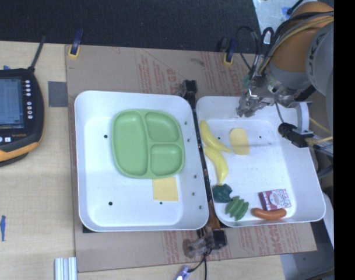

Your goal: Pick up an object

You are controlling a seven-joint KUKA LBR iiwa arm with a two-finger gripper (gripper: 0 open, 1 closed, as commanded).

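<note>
1. My gripper (pixel 247 107) hangs over the far edge of the right bin (pixel 302 174), reaching in from the right side of the camera view. I cannot tell how it is set, because it is small and dark against the bin's rim.
2. Nothing that I can see sits in its grasp.
3. The nearest thing to it is a pale yellow block (pixel 239 141), lying on the bin floor a little nearer the camera than my tool and apart from it.
4. Just left of that block, two bananas (pixel 214 150) lie along the right bin's left wall, one following the other toward the camera.
5. At the near end of that wall a dark green piece (pixel 222 192) rests beside a lighter green ridged one (pixel 236 207).
6. In the near right corner a small red and white packet (pixel 274 199) lies just behind an orange sausage (pixel 268 214).
7. The left bin (pixel 92 174) holds a green divided plate (pixel 147 143) in its middle, and a yellow square slice (pixel 165 189) touches the plate's near edge.
8. Off to the left, on the bench, an orange-rimmed pendant with a screen (pixel 11 116) lies well apart from both bins.
</note>
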